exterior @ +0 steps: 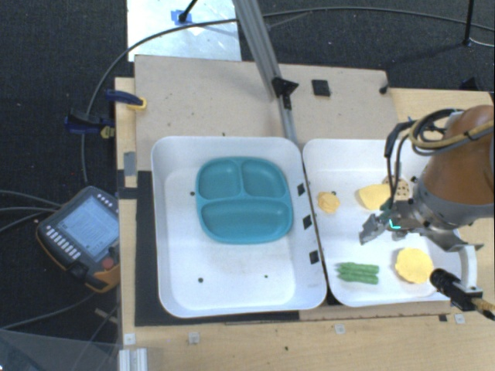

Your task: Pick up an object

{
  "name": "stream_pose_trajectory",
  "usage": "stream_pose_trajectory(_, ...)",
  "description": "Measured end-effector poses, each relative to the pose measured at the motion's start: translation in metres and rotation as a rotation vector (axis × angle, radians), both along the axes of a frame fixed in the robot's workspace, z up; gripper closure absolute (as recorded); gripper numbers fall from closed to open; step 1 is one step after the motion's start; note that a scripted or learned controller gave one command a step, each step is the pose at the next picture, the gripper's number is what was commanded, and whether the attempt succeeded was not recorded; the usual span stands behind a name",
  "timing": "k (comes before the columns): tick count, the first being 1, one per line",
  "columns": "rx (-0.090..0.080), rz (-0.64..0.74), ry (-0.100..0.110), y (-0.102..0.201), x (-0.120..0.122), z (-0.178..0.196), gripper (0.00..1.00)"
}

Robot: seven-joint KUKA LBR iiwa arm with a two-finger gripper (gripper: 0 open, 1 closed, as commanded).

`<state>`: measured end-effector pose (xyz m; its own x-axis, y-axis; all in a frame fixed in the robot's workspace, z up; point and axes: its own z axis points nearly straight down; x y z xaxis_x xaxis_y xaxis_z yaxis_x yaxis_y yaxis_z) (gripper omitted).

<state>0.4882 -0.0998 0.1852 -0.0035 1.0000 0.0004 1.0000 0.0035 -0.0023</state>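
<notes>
Two shallow white plastic bins sit side by side on a pale board bench. The left bin, in the middle of the frame, holds a smooth teal plastic plate with three compartments, lying flat in the bin's upper half. The right bin, toward the right of the frame, holds four small pieces: a small rounded yellow lump near its left wall, a pale yellow wedge right of that, a flat round yellow disc toward the lower right, and a green bundle of bean-like pods near the bottom rim. The grey arm with its orange band comes in from the right edge, and its dark two-finger gripper hangs over the middle of the right bin, between the wedge and the green pods; whether it is spread or closed cannot be told, and nothing is seen gripped in it. A grey handheld control pendant lies on the dark floor at the left of the frame.
</notes>
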Motion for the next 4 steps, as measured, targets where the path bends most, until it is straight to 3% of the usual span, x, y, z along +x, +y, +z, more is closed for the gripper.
stream_pose_trajectory(1,0.0,0.0,-0.003,0.0,0.001,0.001,0.0)
stream_pose_trajectory(3,0.0,-0.003,-0.005,0.0,0.007,-0.1,0.0)
stream_pose_trajectory(4,0.0,-0.001,-0.014,0.001,0.01,-0.086,1.0)
